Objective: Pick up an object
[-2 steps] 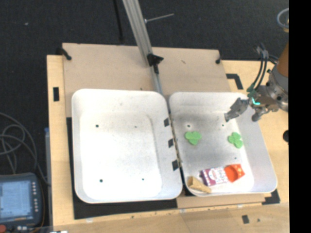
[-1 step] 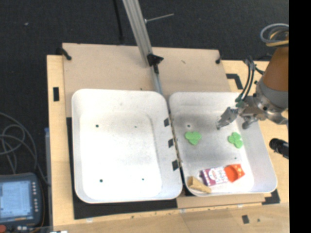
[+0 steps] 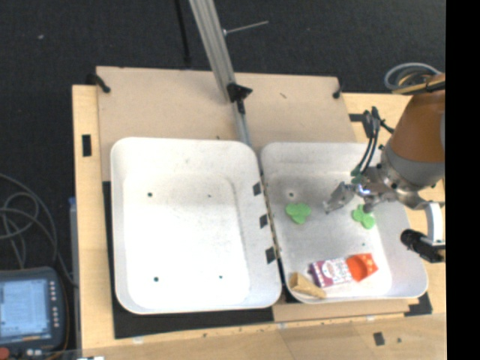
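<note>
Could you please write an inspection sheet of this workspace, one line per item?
Surface: wooden bench bearing two white bins side by side; left bin, right bin.
Job's things: in the right bin, two green pieces, a purple and orange carton lying flat, a tan piece at the near rim.
Clutter: nothing seen.
Claw: claw above the right bin, between the green pieces; holds nothing visible.
Cables: black cables along the arm; grey cables on the floor.
Surroundings: dark floor, metal pole, screen.
</note>
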Controlling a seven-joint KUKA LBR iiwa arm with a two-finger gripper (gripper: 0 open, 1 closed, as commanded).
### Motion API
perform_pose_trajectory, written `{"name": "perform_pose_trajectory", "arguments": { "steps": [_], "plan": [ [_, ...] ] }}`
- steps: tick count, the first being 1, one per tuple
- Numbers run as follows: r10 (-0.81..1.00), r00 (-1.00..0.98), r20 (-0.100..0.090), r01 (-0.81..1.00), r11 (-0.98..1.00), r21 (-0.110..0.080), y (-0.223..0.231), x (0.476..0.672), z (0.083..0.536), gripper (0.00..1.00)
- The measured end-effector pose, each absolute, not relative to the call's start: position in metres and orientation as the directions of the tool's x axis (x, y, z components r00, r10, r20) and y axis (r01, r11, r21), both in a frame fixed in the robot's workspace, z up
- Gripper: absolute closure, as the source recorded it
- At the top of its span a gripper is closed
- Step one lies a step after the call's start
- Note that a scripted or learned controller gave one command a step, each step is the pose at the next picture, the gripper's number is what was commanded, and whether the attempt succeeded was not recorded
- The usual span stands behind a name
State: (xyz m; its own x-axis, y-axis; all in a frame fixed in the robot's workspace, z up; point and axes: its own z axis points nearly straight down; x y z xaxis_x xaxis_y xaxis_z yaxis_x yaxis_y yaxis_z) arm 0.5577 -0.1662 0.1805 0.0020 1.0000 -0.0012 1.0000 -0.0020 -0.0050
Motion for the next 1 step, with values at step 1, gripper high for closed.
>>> {"name": "perform_pose_trajectory", "arguments": {
  "steps": [1],
  "plan": [
    [1.0,0.003,-0.002,1.0,-0.003,-0.004,-0.1717,0.5535,0.1368,0.0]
  ]
}}
